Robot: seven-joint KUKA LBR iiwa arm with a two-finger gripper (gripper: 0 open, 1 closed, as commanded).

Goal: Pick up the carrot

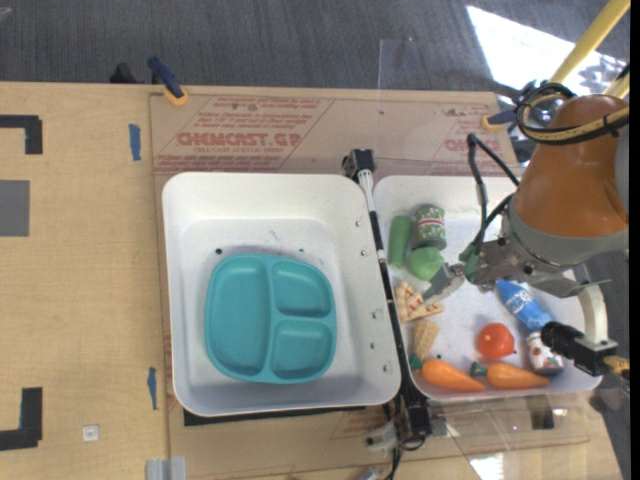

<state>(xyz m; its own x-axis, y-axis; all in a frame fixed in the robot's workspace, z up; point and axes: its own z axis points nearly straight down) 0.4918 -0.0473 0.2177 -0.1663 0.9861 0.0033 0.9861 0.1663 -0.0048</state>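
From my end the desk carries two white bins: the left bin holds a teal divided plate, and the right bin holds the clutter. The arm leans in from the right, orange band uppermost, wrist angled down and leftward so the tool hangs over the middle of the right bin, just beside a green block. I cannot tell whether the tool is spread or closed; nothing shows in it. I judge this the approach step. The carrot lies at the bin's near edge, another carrot beside it, a tomato just above. Next I'd swing toward that edge and descend.
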